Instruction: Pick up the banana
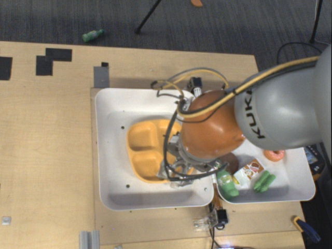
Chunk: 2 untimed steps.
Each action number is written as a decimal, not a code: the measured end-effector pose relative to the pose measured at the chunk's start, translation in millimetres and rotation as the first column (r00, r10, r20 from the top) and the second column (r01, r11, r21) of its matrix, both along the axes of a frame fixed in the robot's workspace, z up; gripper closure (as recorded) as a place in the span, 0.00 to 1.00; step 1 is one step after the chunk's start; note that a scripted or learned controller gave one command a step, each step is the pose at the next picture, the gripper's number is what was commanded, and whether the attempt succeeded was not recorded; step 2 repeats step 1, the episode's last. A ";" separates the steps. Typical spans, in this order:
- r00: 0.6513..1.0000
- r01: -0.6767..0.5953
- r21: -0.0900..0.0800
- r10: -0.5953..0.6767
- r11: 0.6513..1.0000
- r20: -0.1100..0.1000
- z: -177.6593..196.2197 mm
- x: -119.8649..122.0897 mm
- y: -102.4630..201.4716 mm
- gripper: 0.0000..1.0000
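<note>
A large yellow-orange object [145, 149] with two rounded lobes lies in the middle of the left bin [111, 139]. A thinner yellow curved piece [172, 126] runs along its right side, under the arm; I cannot tell whether this is the banana. The gripper [179, 173] hangs low in the left bin at the yellow object's lower right edge. The orange wrist band [210, 131] and the grey arm [282, 108] hide most of the gripper from above.
The right bin [303, 188] holds a green bottle-like item [227, 184], a printed packet [248, 173], a green piece [263, 181] and a pink-orange ring [274, 155]. Cables [179, 84] loop above the wrist. The wooden bench [46, 154] spreads to the left.
</note>
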State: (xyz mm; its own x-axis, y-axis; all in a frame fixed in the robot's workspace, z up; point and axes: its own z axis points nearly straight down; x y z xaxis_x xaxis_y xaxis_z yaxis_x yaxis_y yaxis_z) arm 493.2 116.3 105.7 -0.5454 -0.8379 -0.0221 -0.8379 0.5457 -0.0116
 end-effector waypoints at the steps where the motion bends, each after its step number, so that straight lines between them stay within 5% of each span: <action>1: 1.000 0.005 0.001 -0.005 1.000 0.001 9.9 0.7 0.1 1.00; 2: 1.000 0.005 0.001 -0.005 1.000 0.001 9.9 0.7 0.1 1.00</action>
